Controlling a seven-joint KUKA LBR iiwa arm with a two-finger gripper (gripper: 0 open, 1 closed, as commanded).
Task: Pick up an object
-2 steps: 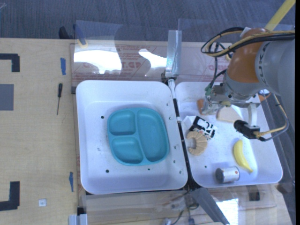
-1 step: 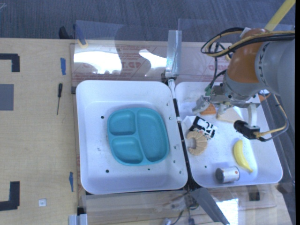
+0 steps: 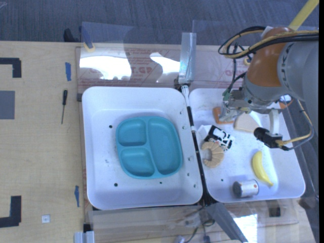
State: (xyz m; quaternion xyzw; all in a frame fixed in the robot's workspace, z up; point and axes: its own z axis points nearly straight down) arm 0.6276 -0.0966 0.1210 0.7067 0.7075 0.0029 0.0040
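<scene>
The two bins are white; the divided plate is teal-blue; the banana is yellow; the can is silvery grey; the round ridged piece is tan; the arm is grey with an orange band; the bench is pale wood.

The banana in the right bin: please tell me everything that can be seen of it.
The banana is yellow, short and curved, smooth and plastic-looking, perhaps a toy. It lies flat on the floor of the right bin, near the right wall, one tip up and one tip down in the view. Nothing touches it; a metal can lies close at its lower left.
</scene>
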